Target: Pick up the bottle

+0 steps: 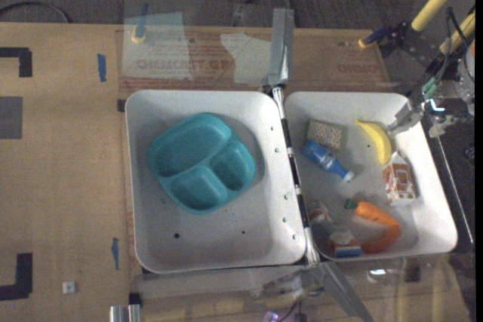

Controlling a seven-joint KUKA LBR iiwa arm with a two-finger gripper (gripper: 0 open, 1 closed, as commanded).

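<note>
bottle (327,160) lay in the right bin (445,215), between sponge (326,133) and banana (376,140); pincer (404,119) hovered beside the banana, grip state unclear.

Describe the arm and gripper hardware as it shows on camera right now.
At the right edge, the gripper shows as pale grey metal fingers tapering to a point, on a dark, blocky mount with a small teal-green spot. Thin dark cables run along the mount. The arm behind it is blurred and cut off by the frame.
</note>
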